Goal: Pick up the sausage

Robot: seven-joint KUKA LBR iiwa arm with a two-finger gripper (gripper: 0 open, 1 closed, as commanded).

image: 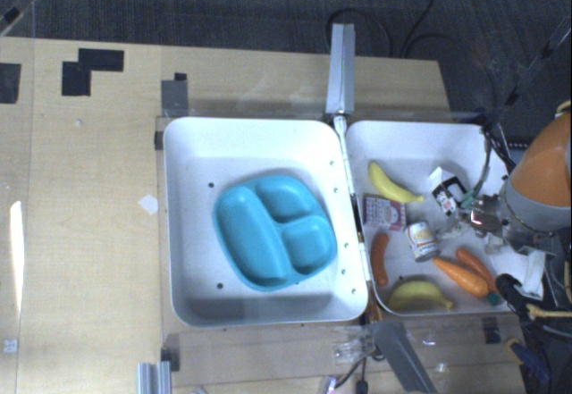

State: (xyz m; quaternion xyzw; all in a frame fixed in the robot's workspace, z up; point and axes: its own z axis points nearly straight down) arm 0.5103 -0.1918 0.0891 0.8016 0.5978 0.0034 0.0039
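Lowest in the view, a yellow banana [420,295] lies along the front wall of the right bin [465,135], and just above its left end lies the sausage [380,258], a short reddish-brown link set nearly upright against the wall that parts the two bins. From this angle I cannot tell the state of the gripper [461,201]; it sits low over the middle of the right bin, near a small jar [422,240] and a white packet [441,180], and nothing of the sausage is between its tips. To do this step well, I judge the gripper should travel left across the bin, past the jar, and line up so it closes across the sausage's narrow width rather than along its length. The dividing wall crowds one side, so a centred descent matters. Two carrots [465,276] lie to the right, a second banana [393,185] behind, and a dark packet [381,212] just above the sausage. A blue divided tray [273,231] rests in the left bin [197,205] on the surface [80,205].
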